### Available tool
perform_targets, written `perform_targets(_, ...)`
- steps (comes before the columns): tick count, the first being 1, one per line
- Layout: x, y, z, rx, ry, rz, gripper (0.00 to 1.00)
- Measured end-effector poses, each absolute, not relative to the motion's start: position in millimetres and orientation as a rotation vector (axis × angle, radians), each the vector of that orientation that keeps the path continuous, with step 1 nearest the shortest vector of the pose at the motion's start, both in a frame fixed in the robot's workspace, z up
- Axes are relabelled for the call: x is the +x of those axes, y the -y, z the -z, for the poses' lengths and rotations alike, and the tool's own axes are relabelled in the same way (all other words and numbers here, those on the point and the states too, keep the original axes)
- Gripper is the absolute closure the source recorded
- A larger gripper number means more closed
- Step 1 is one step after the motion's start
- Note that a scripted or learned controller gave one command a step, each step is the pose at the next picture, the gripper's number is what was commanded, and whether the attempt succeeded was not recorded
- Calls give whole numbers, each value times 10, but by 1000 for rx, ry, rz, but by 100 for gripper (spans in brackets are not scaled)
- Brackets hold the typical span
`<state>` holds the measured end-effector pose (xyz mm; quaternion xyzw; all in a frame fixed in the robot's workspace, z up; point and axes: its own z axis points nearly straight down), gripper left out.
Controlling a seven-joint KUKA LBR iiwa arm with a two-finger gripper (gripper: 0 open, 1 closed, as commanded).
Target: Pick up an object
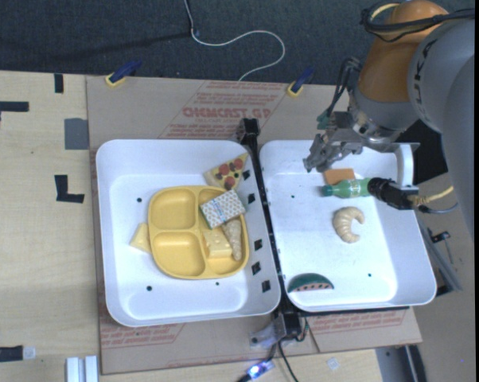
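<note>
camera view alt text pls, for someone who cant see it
The claw hovers over the right bin, above a green bottle, a croissant and a watermelon slice. The left bin holds a yellow tray.

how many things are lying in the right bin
4: a green bottle with an orange block touching it under the claw, a croissant mid-bin, and a watermelon slice at the near edge. The arm may hide more.

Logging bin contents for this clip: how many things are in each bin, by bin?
Left bin: 4, namely tray, sponge, pizza slice, cheese wedge.
Right bin: 4, namely bottle, croissant, watermelon slice, orange block.
Total: 8.
</note>
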<state>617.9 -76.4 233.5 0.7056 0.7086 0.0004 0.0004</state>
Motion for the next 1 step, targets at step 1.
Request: perform_targets(1,6034,761,-2210,2222,-2222,5,100)
